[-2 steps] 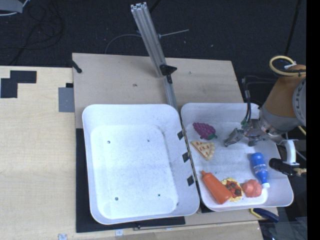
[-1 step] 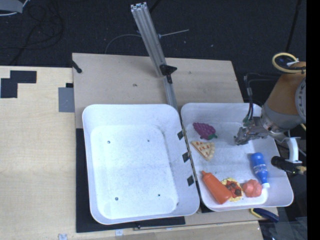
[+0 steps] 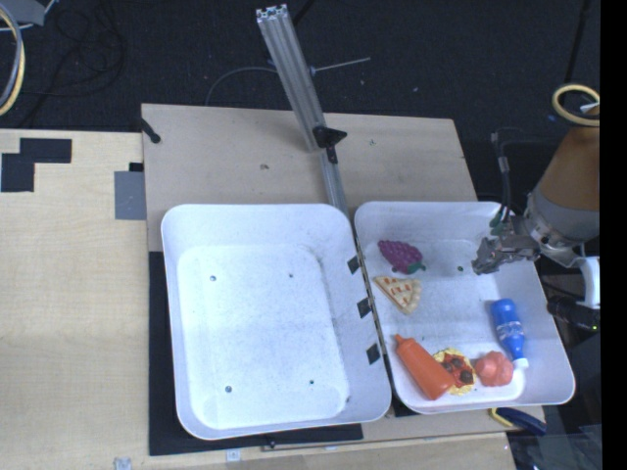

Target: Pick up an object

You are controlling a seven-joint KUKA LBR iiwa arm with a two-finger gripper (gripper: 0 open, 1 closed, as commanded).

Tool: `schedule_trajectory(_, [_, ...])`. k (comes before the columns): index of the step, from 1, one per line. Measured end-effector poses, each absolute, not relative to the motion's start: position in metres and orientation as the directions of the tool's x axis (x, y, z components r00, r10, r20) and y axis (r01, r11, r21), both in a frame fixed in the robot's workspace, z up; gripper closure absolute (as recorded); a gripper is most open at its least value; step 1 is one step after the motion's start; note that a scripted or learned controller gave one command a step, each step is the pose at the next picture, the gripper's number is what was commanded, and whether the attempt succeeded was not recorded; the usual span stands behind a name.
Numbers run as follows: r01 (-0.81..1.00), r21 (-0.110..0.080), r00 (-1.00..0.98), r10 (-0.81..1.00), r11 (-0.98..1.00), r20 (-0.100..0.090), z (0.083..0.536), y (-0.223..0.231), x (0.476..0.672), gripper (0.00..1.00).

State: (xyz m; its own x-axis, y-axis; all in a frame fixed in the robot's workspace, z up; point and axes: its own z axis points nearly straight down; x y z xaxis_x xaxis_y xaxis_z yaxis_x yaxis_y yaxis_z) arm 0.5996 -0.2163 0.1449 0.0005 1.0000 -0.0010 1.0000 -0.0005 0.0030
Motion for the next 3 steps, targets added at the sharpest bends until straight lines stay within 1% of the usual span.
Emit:
schedule_trajectory(1, [1.0,0.004,0.0,1.0,0.0,-0.001,0.196,-0.208,0.596,1.0])
schedule_trajectory(2, [1.0,0.003,0.0,1.0,0.0,-0.001,0.233,-0.208,0.596,1.0])
schedule_trajectory(3, [1.0,-0.001,-0.003,1.0,0.003,0.001,0.226,-0.156,0.577,1.0])
